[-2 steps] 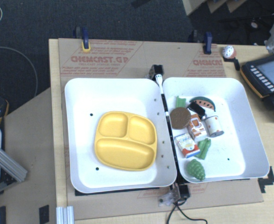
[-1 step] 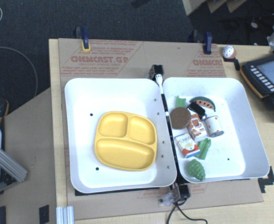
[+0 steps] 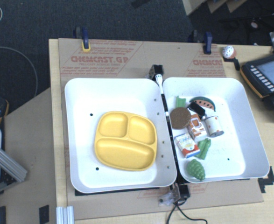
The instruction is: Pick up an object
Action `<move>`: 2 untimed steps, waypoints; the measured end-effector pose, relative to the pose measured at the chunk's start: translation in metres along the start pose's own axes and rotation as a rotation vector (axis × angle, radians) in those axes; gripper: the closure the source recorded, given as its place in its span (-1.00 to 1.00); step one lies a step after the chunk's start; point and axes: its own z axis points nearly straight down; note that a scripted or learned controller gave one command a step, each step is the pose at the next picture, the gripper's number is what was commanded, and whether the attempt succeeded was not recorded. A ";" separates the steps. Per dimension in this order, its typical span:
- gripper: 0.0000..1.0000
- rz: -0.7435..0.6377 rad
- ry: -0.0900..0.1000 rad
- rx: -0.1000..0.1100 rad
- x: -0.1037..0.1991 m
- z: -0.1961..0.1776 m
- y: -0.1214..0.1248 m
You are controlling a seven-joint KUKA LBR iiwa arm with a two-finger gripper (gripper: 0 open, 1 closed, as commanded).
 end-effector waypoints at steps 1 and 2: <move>1.00 -0.001 -0.001 -0.005 0.000 -0.011 0.001; 1.00 -0.001 -0.002 -0.009 0.000 -0.022 0.002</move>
